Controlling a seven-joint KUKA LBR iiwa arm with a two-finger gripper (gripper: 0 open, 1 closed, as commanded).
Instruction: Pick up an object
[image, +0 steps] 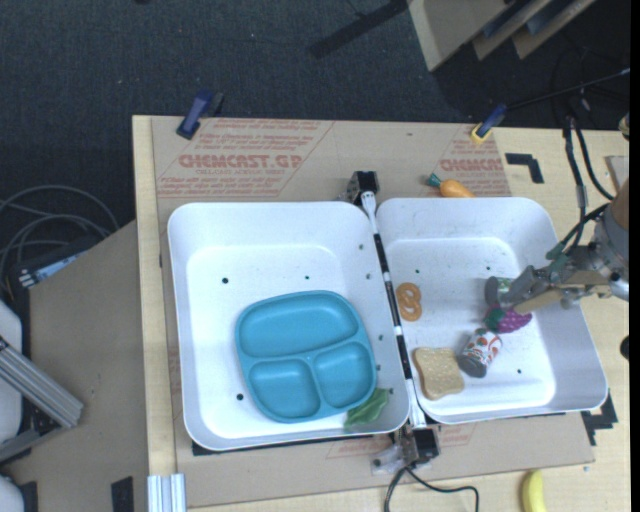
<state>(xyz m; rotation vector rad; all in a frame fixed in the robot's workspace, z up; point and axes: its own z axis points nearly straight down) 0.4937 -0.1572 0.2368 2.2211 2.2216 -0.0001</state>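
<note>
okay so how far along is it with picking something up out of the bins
Early, by the look of it. Done: the arm has reached into the right bin, and the claw sits low just above the purple toy. In hand: nothing visibly gripped. Left: grasp and lift; the pretzel, toast and small can lie untouched.

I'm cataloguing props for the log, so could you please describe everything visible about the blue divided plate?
The blue divided plate lies flat in the left bin, towards its front. It looks like smooth teal plastic, rounded at the corners, with one large compartment and two smaller ones. A green leafy item lies at its front right corner.
</note>
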